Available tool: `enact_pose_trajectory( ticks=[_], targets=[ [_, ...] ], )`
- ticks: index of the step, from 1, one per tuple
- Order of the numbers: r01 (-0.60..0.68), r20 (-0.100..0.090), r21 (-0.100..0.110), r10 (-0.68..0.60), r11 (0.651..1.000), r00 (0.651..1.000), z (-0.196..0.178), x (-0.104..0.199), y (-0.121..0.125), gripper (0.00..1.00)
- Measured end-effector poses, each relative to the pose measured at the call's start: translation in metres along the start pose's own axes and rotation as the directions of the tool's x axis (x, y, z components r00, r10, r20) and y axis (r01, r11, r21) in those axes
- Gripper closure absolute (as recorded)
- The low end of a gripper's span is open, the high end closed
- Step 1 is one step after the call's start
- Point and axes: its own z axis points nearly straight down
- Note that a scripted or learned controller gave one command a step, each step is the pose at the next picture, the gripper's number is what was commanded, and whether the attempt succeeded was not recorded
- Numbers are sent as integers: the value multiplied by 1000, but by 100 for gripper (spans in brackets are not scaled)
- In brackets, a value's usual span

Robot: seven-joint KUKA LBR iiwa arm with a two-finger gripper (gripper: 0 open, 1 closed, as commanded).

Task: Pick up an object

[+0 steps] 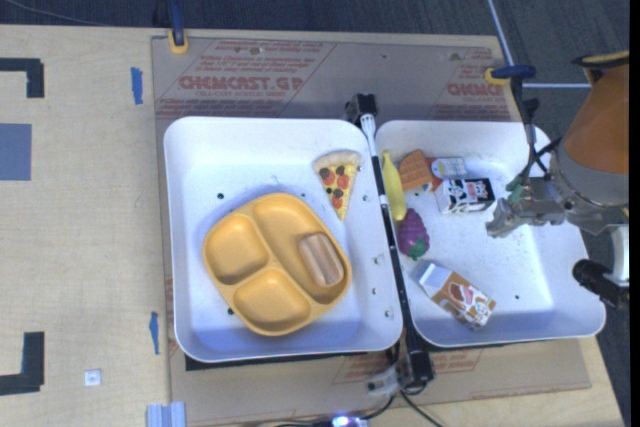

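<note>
My gripper (503, 221) hangs over the right part of the right bin (560, 315), reaching in from the right edge of the camera view. Just left of it lies a small black-and-white carton (467, 194), with a small white bottle (449, 168) above that. An orange toy (415, 169), a yellow banana (392, 187) and a purple toy (412, 233) sit along the bin's left side. An orange-and-white box (458, 296) lies near the front. Nothing shows in the gripper.
The left bin (200, 155) holds a yellow divided plate (240, 255) with a sausage (320, 258) in its right compartment, and a pizza slice (338, 177) at the back right. A black clamp (361, 107) sits where the bins meet.
</note>
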Motion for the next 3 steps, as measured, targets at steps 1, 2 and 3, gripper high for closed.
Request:
enact_pose_trajectory(
  ticks=[1,2,3],
  targets=[
    [0,0,-1,0,1000,1000,-32,2,-19,100],
    [0,-2,2,0,1000,1000,-37,18,-33,100],
    [0,-2,3,0,1000,1000,0,40,0,100]
  ],
)
